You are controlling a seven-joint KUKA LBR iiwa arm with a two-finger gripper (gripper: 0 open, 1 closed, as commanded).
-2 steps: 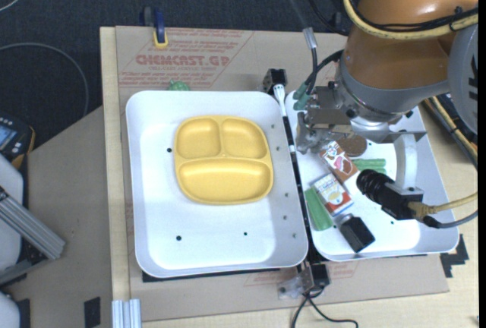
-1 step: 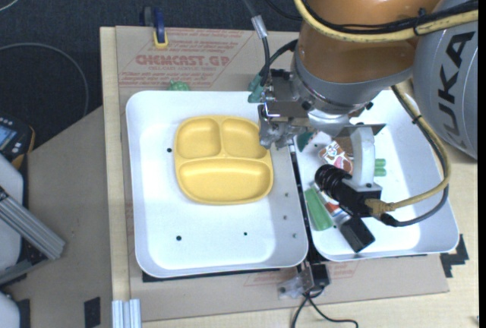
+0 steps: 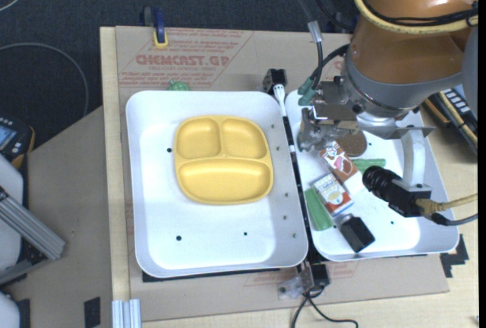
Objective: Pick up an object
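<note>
One packet (image 3: pixel 339 162) just beside gripper (image 3: pixel 310 135)

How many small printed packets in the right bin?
2. One white-and-red printed packet lies mid-bin by the arm; a second packet lies nearer the front edge. The arm may hide more.

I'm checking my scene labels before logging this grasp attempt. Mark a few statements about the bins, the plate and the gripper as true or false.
1. The yellow plate lies in the left bin. True.
2. The plate has two compartments. False: it has three, two smaller ones and one long one.
3. The gripper hangs over the left bin. False: it is over the right bin, close to that bin's left wall.
4. A red and white packet lies in the right bin. True.
</note>
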